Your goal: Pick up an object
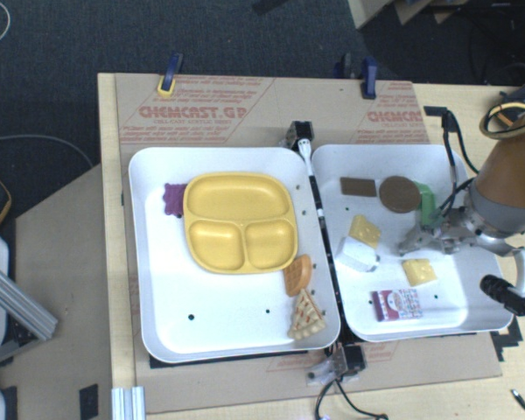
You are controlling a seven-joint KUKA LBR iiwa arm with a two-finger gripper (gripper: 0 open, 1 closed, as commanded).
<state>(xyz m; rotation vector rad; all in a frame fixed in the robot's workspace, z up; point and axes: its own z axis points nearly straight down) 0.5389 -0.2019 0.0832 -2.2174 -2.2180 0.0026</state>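
I count two bins (pixel 157 261), one yellow tray (pixel 241 221), one purple item (pixel 173 199), one croissant (pixel 298 274), one waffle (pixel 307 315), two yellow blocks (pixel 364 230), one brown disc (pixel 400 194), one brown bar (pixel 358 187), one white piece (pixel 357 254), one red packet (pixel 396 304)

A cardboard-topped bench (pixel 245 103) bears two white bins (pixel 157 261) (pixel 446 318) side by side

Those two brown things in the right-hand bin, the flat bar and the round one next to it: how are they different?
The dark brown bar is a small rectangle; the brown disc is round and larger. The bar is darker, the disc a lighter, reddish brown. The bar lies apart from the gripper; the disc sits closer, beside a green piece. Both lie flat near the bin's far side.
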